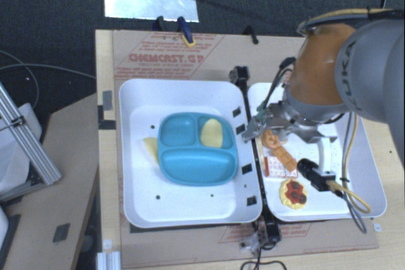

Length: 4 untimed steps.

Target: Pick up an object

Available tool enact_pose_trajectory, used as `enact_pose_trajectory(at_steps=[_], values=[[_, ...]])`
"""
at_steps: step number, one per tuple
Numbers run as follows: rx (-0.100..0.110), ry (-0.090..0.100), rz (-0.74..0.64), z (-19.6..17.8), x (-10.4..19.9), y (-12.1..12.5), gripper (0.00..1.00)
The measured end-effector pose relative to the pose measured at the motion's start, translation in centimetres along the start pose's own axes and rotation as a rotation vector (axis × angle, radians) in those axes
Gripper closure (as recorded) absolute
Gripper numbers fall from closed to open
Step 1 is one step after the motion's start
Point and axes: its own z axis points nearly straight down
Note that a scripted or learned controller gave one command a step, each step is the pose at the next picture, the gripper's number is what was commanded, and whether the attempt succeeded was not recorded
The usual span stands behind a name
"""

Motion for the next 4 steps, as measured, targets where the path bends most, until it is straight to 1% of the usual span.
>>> enact_pose_trajectory(at_steps=[1,2,3,4], values=[[0.007,-0.002,0.007,0.3,2.3,-5.0,0.0],[-0.001,-0.004,0.013,-5.9,-2.0,-5.2,0.0],[-0.008,0.0,0.0,-15.3,4.8,-3.3,0.0],[0.004,-0.002,0.005,-11.3,10.3,-5.6,0.0]])
